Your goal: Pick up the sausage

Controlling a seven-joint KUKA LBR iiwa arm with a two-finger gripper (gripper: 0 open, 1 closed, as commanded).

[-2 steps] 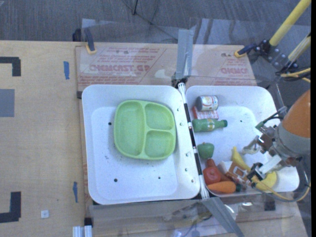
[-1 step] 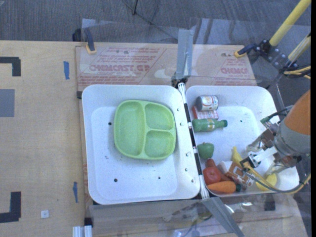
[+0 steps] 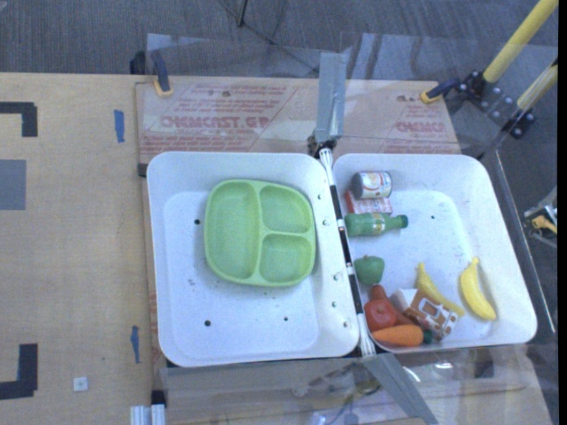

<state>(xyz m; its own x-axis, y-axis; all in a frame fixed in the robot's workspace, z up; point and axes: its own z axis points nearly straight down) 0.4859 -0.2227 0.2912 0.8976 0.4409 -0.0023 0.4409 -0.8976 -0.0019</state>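
Observation:
The right bin (image 3: 496, 202) holds the toy food. A small reddish-brown piece that looks like the sausage (image 3: 379, 293) lies near the bin's left wall, wedged between a green pepper (image 3: 369, 268) and a red tomato (image 3: 381, 313). It is partly hidden by them. An orange carrot (image 3: 400, 335) lies just below the tomato at the bin's front corner.
The right bin also has a can (image 3: 370, 184), a pink packet (image 3: 368, 205), a green bottle (image 3: 376, 225), two bananas (image 3: 477, 291) (image 3: 432, 287) and a small printed box (image 3: 431, 315). A green divided plate (image 3: 260, 233) sits in the left bin (image 3: 177, 317).

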